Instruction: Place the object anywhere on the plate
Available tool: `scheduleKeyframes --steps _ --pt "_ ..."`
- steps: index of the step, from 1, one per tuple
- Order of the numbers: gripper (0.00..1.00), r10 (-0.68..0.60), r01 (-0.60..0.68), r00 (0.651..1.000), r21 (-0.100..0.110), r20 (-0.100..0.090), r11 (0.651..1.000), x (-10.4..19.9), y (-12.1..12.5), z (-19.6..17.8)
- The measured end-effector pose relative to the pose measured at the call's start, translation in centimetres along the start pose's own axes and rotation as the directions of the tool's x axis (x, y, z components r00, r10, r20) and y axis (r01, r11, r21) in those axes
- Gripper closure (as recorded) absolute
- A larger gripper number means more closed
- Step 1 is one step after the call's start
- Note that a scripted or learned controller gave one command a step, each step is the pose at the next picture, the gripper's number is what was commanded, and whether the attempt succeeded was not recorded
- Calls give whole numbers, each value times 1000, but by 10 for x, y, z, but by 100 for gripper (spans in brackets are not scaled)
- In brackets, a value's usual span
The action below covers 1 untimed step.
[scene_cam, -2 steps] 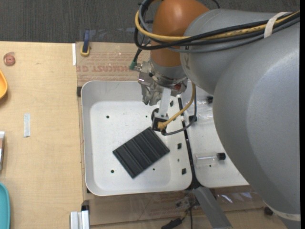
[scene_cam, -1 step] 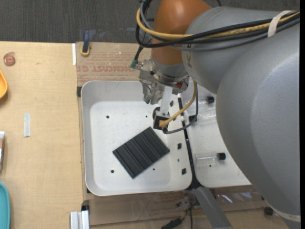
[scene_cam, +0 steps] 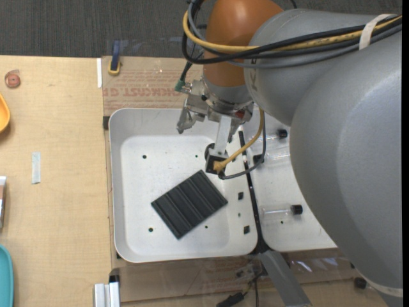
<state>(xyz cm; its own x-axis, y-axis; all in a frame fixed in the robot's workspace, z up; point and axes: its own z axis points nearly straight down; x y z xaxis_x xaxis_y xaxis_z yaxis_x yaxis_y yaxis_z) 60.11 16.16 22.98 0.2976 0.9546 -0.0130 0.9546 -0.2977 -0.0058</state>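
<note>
Camera view, from the left: the wooden tabletop [scene_cam: 57, 190] runs beside the left bin [scene_cam: 124, 235], with an orange rim [scene_cam: 3, 117] and a teal rim [scene_cam: 5, 280] cut off at its far left edge. Inside the left bin lies a dark ribbed plate [scene_cam: 189, 204], flat on the white floor and turned at a slant, near the bin's middle. My hand [scene_cam: 203, 128] hangs over the back of that bin, above and apart from the plate; its two fingers stand spread with a clear gap and nothing between them. Yellow and black cables [scene_cam: 239, 152] loop down just right of it. Further right sits the right bin [scene_cam: 300, 232], largely under my grey arm [scene_cam: 345, 139].
</note>
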Motion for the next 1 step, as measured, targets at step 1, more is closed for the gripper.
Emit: scheduleKeyframes --steps 1 --pt "100 -1 0 1000 1 3 1000 -1 0 -8"
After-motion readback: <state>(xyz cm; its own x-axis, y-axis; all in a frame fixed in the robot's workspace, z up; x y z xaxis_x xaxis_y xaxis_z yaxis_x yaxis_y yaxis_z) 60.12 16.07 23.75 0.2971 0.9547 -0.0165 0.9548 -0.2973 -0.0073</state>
